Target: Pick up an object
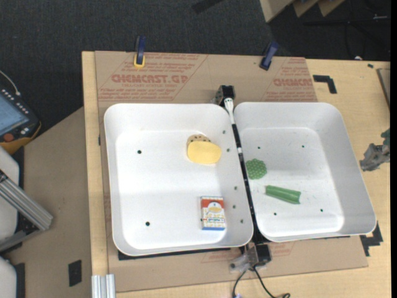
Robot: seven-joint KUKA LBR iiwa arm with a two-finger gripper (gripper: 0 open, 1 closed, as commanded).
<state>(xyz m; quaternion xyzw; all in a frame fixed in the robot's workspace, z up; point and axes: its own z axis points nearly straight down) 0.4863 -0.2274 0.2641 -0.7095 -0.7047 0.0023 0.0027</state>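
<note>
Red lettering reading "CHEMCAST" runs along the upper edge of the brown desk [186, 73] beneath two white bins. The left bin [124, 185] holds a yellow lump [204, 152] and a small printed carton [213, 213]; the right bin [335, 135] holds a green ball [255, 168] and a green stick [283, 194], with bare floor toward its right wall. The claw [374, 156] sits at the right edge, its state impossible to tell.

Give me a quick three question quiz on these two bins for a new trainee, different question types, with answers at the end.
1. True or false: the yellow object lies in the left bin.
2. How many green items lie in the right bin?
3. The small box sits nearest which edge of its bin: A) far, B) near, C) left?

Key: 1 true. 2 two: the round green piece and the green stick. 3 B.
</note>
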